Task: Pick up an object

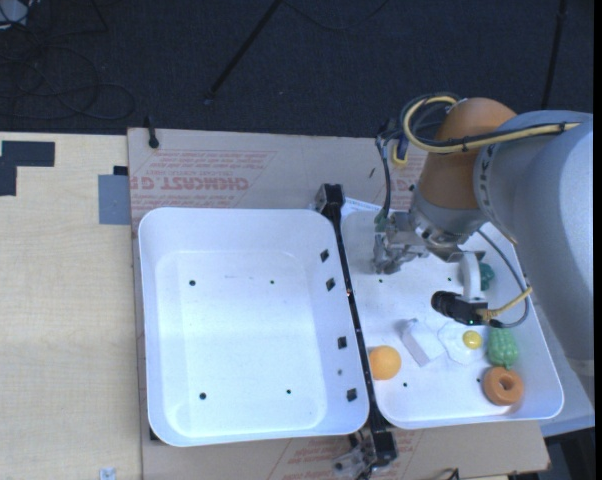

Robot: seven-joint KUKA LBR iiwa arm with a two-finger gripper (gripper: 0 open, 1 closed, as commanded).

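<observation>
Camera view: round orange ball [385, 362] in right bin [541, 400]; hand [389, 256] low, grip state unclear.

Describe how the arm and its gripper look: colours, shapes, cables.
The arm is bulky, rounded and light grey, with a rounded orange band above the wrist. Yellow and black cables loop beside the band, and another thin cable runs down toward the gripper. The gripper is a small metal-grey assembly, narrower than the arm. No markings are readable.
</observation>
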